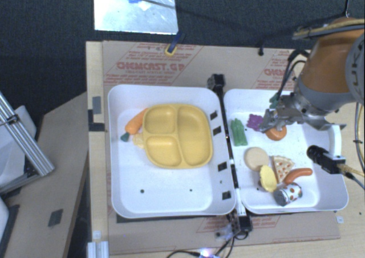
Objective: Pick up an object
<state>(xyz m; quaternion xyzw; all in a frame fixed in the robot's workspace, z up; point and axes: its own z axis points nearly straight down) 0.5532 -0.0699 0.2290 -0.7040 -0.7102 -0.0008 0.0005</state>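
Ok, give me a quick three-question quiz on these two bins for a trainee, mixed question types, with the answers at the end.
1. True or false: the yellow divided plate lies in the left bin.
2. Which item lies nearest the tool? A) orange round piece B) small can C) carrot
3. Fill in: the green piece lies in the ____ bin, near the divider.

Key: 1 true; 2 A; 3 right.
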